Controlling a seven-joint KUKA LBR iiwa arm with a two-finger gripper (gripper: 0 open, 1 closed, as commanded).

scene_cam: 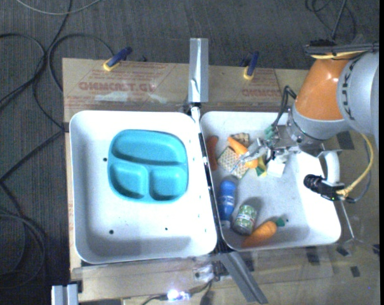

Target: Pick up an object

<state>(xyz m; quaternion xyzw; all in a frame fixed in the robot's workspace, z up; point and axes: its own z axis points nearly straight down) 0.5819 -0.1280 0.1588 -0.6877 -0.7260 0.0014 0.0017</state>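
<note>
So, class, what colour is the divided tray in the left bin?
Light blue tray, seen clearly in the camera view.

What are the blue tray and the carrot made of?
The tray looks like smooth moulded plastic: one even turquoise colour, rounded compartments, a soft sheen. The carrot is probably a plastic toy, judging by its even orange and slight shine, though real can't be ruled out.

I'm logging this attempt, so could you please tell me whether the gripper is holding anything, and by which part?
It cannot be told. The gripper is low in the right bin, among the clutter beside the orange toy carrot, and nothing is clearly held.
</note>
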